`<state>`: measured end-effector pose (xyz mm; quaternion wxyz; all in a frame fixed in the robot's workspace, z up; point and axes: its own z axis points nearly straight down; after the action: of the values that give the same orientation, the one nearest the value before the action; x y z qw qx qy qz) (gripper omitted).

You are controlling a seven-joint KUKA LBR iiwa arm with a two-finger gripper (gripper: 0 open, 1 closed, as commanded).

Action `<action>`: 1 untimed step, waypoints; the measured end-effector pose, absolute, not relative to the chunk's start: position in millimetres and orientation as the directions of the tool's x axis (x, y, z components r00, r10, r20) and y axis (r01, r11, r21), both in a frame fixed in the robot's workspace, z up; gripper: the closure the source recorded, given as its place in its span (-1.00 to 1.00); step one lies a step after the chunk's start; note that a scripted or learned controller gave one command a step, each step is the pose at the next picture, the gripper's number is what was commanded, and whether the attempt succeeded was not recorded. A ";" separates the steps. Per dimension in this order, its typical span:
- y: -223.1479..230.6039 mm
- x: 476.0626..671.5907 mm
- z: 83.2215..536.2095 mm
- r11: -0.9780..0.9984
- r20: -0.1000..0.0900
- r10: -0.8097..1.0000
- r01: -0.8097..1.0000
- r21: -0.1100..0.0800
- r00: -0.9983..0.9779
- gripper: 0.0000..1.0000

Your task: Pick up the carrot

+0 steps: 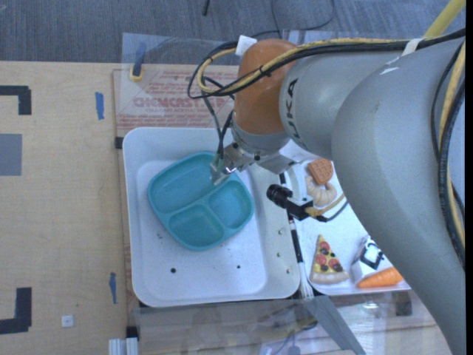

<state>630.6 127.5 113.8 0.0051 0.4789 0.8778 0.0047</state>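
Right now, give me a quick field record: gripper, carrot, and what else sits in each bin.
gripper: over the blue divided plate in the left bin, nothing seen held
carrot: right bin, near edge, partly behind the arm
carrot's neighbours: pizza slice, cracker
task status: carrot not picked up

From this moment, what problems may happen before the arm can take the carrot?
1. The gripper sits over the blue divided plate in the left bin, while the carrot lies in the right bin, far from it. A descent here would likely hit the plate.
2. The carrot lies at the arm's edge, partly covered, beside the pizza slice, so a grasp may catch the wrong item.
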 end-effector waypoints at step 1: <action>191.0 670.3 92.7 0.672 -0.006 0.741 0.741 -0.001 -0.672 1.00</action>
<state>670.3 191.0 92.7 0.0023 0.4051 0.9143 -0.0018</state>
